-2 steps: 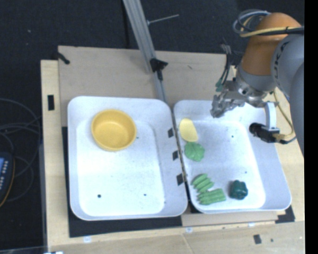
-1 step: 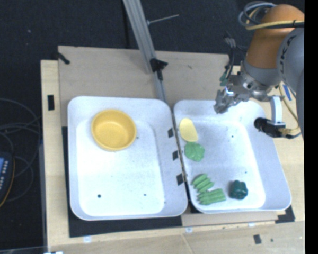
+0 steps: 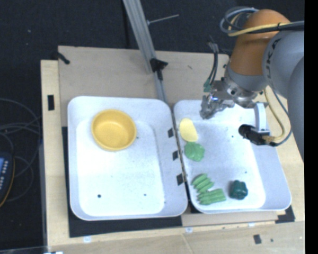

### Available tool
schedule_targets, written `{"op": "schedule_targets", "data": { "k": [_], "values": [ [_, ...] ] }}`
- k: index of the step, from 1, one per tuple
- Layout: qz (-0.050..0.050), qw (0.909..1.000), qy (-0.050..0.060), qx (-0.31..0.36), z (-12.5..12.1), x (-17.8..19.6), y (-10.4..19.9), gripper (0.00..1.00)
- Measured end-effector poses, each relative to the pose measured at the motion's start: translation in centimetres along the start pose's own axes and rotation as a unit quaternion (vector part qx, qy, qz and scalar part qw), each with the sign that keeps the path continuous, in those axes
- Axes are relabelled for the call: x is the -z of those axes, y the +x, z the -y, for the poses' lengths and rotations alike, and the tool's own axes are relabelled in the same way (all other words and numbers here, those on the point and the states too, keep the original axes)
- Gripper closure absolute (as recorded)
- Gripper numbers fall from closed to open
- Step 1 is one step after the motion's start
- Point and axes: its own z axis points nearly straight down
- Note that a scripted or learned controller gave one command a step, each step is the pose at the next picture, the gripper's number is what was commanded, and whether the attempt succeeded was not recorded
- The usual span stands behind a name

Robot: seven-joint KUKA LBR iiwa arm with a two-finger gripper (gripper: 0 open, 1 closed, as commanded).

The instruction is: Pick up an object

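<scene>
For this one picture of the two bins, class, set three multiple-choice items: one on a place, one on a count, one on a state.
1. Where is the yellow bowl?
A. in the left bin
B. in the right bin
C. on the bare bench

2. How many toy items lie in the right bin?
A. two
B. three
C. five

3. What is the state of the gripper?
A. it carries the yellow bowl
C. it rests on the dark green piece
B. it hangs over the right bin's far-left corner, with nothing seen in it

Key: 1 A, the bowl sits in the left bin. 2 C, there is a pale yellow piece, a round green piece, two ridged green pieces and a dark green piece. 3 B, it sits just above the pale yellow piece, apart from it.
</scene>
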Motion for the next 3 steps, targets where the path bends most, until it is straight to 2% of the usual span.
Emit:
{"op": "schedule_targets", "data": {
  "k": [2,3],
  "values": [
    [0.0,1.0,0.0,0.0,5.7,0.4,7.7,1.0],
    [0.0,1.0,-0.001,0.001,7.5,2.3,12.6,1.0]
  ]
}}
